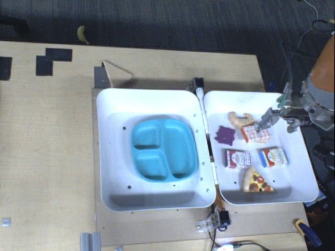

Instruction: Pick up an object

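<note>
Gripper [267, 120] hovers over right bin [309, 177], finger state unreadable. Red-white packet [255, 135] just below-left of tip, long axis roughly level; croissant [240, 120] further left.

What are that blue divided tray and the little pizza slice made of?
The blue tray looks like moulded plastic: one even colour, rounded compartments, a soft sheen. The pizza slice seems a toy, probably plastic or rubber, judging by its flat painted colours; the view is too small to be sure.
</note>
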Controlling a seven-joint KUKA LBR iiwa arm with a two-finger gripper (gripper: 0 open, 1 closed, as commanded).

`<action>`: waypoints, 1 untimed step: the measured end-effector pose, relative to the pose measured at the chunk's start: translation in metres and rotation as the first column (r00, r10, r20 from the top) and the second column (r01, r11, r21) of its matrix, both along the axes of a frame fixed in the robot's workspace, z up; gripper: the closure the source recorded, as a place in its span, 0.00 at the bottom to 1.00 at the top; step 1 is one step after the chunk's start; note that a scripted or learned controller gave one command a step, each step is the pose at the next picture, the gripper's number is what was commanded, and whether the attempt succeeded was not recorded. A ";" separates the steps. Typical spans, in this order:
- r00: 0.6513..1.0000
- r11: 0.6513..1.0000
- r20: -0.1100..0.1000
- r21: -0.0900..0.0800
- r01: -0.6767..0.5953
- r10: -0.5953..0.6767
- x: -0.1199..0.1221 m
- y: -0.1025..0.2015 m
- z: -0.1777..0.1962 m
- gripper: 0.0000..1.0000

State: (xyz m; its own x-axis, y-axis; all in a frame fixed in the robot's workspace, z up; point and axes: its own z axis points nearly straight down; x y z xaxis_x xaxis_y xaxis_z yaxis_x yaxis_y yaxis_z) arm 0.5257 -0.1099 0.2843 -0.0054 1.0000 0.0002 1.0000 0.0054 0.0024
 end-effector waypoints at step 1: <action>1.000 1.000 0.001 -0.001 0.004 -0.004 -0.027 -0.044 -0.176 0.00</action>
